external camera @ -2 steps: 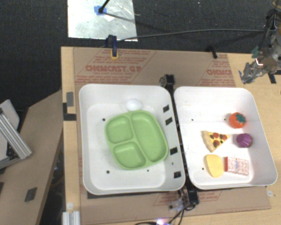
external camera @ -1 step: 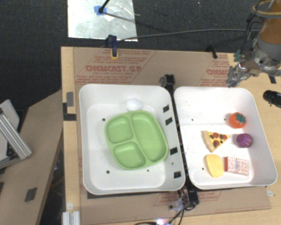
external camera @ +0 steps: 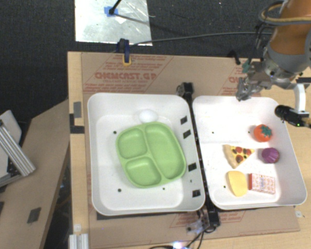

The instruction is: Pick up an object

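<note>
2 smooth white plastic bins [external camera: 101, 154] sit on matt brown cardboard [external camera: 145, 71] — the green divided tray [external camera: 150, 154] glossy plastic, the foil sheet [external camera: 111, 12] crinkled and shiny, the arm's orange band [external camera: 300, 7] glossy.

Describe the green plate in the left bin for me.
The green plate is a light green plastic-looking tray with rounded corners and three compartments: two at its far side, one at its near side. It lies flat, turned at a slant, about mid-floor of the left bin. A white egg lies just beyond its far edge.

Dark carpet floor [external camera: 31, 45]; shiny foil sheet [external camera: 113, 14]; brown cardboard bench top [external camera: 145, 71].
</note>
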`<state>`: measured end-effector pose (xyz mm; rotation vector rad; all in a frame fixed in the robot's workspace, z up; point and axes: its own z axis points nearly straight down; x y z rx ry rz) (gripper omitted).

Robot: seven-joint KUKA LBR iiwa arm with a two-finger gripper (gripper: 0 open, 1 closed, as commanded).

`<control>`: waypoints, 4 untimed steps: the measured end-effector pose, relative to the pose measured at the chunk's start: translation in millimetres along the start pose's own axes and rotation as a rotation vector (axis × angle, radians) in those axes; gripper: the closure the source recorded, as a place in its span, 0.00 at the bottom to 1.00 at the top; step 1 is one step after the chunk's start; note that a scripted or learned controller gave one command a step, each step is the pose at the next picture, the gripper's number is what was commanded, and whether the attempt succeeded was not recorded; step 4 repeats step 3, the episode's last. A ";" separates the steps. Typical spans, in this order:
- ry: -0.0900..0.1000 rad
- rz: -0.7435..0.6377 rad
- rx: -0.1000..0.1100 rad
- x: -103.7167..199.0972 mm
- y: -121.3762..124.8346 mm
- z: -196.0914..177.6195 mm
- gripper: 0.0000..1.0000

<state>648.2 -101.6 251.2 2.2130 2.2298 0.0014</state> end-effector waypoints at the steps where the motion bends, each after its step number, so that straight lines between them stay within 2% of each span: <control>1: 0.001 -0.002 -0.001 63.3 -2.4 -0.4 1.00; 2: 0.001 -0.001 0.000 121.5 -5.1 13.3 1.00; 3: 0.002 -0.003 -0.002 178.8 -1.0 9.2 1.00; 4: 0.002 -0.003 -0.002 178.8 -1.0 9.2 1.00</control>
